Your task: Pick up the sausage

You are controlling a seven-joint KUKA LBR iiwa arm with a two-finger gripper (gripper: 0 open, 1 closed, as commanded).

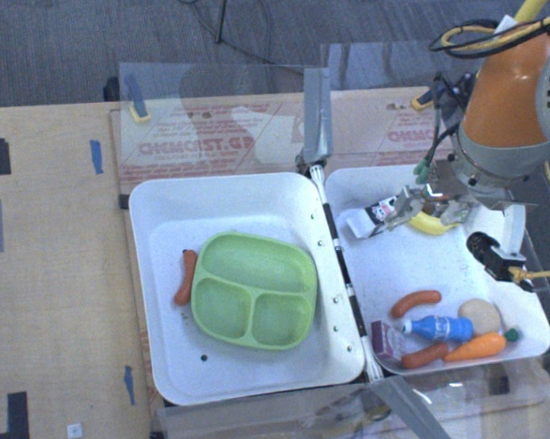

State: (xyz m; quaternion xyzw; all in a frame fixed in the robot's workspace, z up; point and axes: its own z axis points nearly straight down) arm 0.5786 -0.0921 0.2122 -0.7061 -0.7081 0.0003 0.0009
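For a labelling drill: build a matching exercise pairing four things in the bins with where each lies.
Things:
1. green plate
2. carrot
3. banana
4. blue bottle

Places:
A. right bin, front edge
B. middle of left bin
C. right bin, under the claw
D. right bin, between two sausages

Pairs: 1-B, 2-A, 3-C, 4-D

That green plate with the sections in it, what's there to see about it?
The green plate is a pale lime tray with rounded corners, plastic by the look of it, split into three sections: one long one at the back and two smaller ones in front. It lies flat and slightly turned in the left white bin, and nothing is in its sections. A thin orange-red sausage lies right along its left edge, seemingly touching it.
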